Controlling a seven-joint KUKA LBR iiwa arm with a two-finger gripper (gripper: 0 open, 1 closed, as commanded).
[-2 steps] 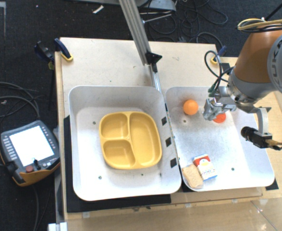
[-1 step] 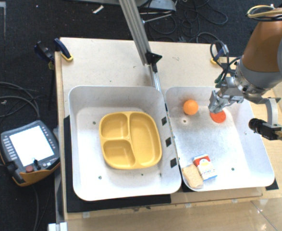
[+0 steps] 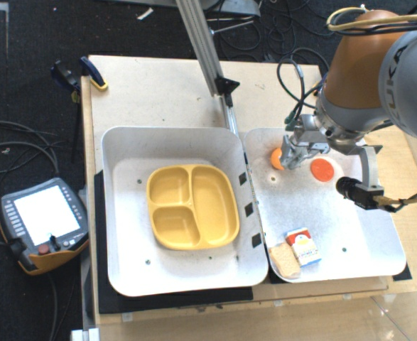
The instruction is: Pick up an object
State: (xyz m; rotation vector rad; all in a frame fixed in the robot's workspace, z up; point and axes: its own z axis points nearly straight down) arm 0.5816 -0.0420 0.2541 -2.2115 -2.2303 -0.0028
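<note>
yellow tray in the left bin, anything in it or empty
Empty. The yellow tray lies flat in the left bin, and all three of its compartments show only bare yellow plastic.

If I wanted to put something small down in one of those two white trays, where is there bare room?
The right bin has bare floor in its middle, between the orange disc above and the small carton and sponge below. The left bin is bare around the yellow divided plate. It is crowded by the tool and orange ball.

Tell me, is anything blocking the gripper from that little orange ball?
Nothing visible does. The gripper hangs right at the orange ball in the right bin; the red disc lies on its other side.
</note>
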